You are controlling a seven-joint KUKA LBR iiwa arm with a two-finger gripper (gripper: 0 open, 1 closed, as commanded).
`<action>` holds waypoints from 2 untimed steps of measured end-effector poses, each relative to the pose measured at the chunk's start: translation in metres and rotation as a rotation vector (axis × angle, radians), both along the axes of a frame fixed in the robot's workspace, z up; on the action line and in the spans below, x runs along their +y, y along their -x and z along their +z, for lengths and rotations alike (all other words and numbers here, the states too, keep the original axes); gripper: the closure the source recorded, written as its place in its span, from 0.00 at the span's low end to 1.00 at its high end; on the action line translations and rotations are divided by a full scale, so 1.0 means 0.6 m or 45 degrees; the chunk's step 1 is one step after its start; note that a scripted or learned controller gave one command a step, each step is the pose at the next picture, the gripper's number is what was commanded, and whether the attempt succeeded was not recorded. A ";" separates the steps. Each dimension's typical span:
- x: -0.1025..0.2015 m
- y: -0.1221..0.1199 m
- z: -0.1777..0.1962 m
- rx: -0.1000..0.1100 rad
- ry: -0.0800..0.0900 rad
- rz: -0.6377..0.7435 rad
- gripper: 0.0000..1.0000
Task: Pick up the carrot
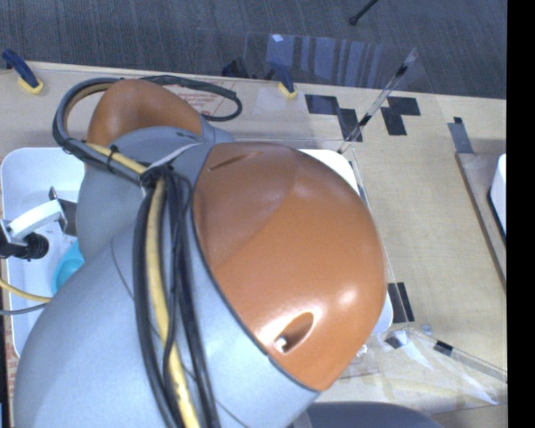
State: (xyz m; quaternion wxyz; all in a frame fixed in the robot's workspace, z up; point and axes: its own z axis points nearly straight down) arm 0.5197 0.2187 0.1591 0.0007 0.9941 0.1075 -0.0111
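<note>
Looming over the bins (18, 172), the arm (276, 257) hides both.

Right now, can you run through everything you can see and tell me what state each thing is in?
Grey arm with the orange band: leaning low over the bins, covering most of them.
Black and yellow cables: running along the arm, looped near its top.
Shallow white bin on the left: upright on the bench, largely hidden by the arm.
Small light blue object: lying in the left bin, half hidden.
Carrot: cannot tell.
</note>
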 end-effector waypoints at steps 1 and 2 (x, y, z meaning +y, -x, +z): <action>-0.076 -0.091 0.071 -0.013 -0.013 0.311 1.00; -0.155 0.026 -0.102 -0.001 -0.011 0.170 1.00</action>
